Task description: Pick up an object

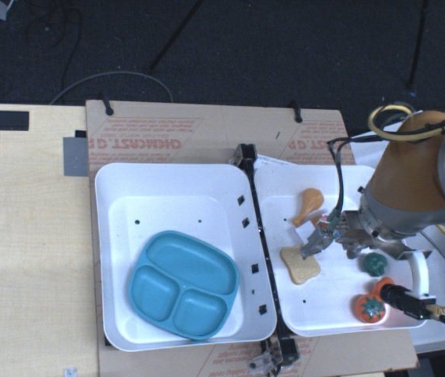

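In the camera view, two white bins were seen side by side on the tabletop (34, 234). The left bin (116, 191) held a blue divided plate (183, 283). In the right bin (328, 320), the end effector (316, 246) hung just above a tan bread-shaped piece (300, 265); its opening could not be told. A drumstick-shaped toy (310, 204), a teal object (375, 265) and an orange fruit (370, 309) lay nearby.

In the right bin (328, 324), the end effector (316, 246) hangs just above a tan slice of toast (300, 265), with a chicken drumstick (310, 204) at its twelve o'clock. A teal ball (374, 264) and an orange tomato (370, 308) lie toward four o'clock, while the left bin (167, 179) holds a blue divided plate (183, 285).
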Available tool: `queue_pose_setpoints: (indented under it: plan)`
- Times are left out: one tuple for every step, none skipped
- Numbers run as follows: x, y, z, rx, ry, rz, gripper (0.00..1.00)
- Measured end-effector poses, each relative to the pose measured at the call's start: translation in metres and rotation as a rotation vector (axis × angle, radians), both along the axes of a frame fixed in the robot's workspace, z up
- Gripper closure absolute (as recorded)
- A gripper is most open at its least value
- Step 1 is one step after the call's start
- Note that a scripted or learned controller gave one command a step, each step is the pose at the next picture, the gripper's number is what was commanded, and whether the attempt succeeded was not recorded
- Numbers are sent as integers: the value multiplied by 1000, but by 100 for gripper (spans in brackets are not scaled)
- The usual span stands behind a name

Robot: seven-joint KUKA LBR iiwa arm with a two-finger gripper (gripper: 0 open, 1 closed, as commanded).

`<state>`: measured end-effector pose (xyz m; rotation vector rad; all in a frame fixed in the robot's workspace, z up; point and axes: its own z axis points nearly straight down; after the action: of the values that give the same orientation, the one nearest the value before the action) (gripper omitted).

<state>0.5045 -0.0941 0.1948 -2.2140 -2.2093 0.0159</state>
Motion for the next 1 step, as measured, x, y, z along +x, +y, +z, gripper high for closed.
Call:
queue_pose_setpoints:
  plan:
    - [3, 0, 6, -1, -12, 2, 0]
